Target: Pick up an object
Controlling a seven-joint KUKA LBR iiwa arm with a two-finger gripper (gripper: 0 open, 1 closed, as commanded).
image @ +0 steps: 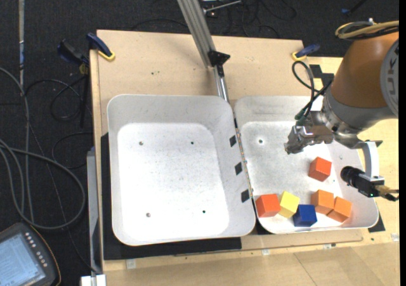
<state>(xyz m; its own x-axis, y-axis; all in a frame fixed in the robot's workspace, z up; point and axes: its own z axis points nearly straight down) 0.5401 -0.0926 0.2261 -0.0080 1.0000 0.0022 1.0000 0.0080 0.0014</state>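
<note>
Camera view, looking down on two white bins. Left bin bare of blocks; right bin holding six cubes, bunched toward near edge: lone orange cube, orange cube at near-left, yellow cube, blue cube, and orange pair. Gripper poised low over bare floor of right bin, up-left of lone orange cube, nothing seen between fingers; jaw state cannot be told. Lone cube judged easiest target, standing apart from cluster.
</note>
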